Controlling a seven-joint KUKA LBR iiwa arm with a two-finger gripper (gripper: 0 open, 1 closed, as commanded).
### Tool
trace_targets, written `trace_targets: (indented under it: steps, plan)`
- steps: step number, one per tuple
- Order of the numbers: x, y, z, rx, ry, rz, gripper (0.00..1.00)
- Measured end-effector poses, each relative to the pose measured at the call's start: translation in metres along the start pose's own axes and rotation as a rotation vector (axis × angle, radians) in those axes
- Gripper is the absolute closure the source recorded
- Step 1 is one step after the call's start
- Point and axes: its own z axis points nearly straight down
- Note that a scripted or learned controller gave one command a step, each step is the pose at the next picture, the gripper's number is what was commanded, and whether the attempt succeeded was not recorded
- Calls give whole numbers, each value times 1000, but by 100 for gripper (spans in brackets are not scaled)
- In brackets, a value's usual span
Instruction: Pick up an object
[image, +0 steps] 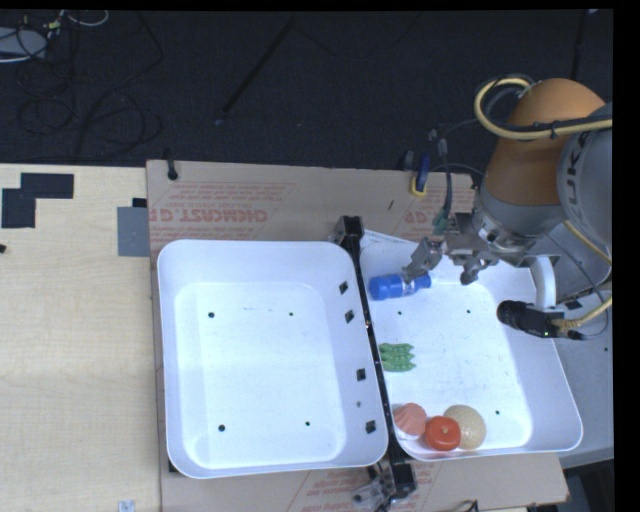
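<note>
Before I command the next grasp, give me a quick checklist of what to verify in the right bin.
1. Gripper over the right bin, near its far left corner: ok.
2. Blue object within reach, lying just beside the nearer finger: ok.
3. Blue object actually between the fingers: not ok, it looks to sit to the side of them.
4. Finger opening wide enough for it: cannot tell.
5. Other targets clear of the arm: ok. The green object lies alone mid-bin; the red object, pink object and tan object cluster at the near edge.
6. Blue object clear of the bin wall: cannot tell, it lies close to the divider.
</note>
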Motion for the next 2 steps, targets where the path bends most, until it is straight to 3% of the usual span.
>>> trace_targets:
  steps: [1,2]
  plan:
    - [-87,-66,9,3,-4,11,0]
    - [-134,-143,95,10,2,8,0]
